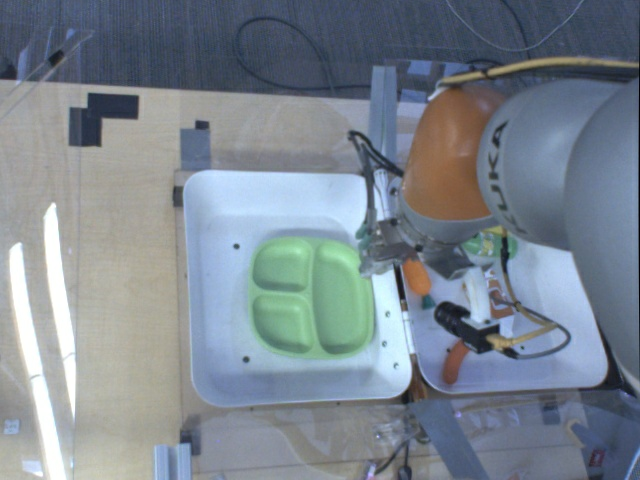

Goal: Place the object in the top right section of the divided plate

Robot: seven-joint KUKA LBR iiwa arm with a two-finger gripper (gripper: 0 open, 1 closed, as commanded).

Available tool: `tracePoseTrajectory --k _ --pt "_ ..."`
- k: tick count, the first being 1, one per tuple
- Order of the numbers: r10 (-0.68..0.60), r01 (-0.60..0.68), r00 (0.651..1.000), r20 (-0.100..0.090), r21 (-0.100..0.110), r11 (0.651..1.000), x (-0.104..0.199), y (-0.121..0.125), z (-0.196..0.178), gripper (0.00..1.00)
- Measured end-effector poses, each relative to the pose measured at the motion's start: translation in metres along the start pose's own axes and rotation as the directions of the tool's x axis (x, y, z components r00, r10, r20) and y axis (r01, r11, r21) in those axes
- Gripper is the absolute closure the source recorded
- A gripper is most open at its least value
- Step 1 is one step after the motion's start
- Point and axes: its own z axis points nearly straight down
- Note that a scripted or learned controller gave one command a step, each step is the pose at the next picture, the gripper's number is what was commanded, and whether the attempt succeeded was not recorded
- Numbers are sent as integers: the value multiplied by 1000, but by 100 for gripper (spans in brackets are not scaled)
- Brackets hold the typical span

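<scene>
While the big grey arm (560, 158) with its orange band fills the upper right of the frame, the gripper (378, 253) sits low at mid-frame, right over the seam between the two white bins. Whether it's clenched or released, I cannot tell. Just to its left lies the green divided plate (310, 296) in the left bin (215, 368). Over in the right bin (580, 368), an orange carrot-like piece (418, 277) rests just right of the gripper, with a red-orange sausage shape (455, 361) lower down
</scene>
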Motion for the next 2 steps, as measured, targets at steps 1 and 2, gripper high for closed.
tracePoseTrajectory --k 1,2 --pt "0 0 1000 0 -7 1000 0 2 -12 100" --pt "-1 1 1000 0 -14 1000 0 5 -24 100"
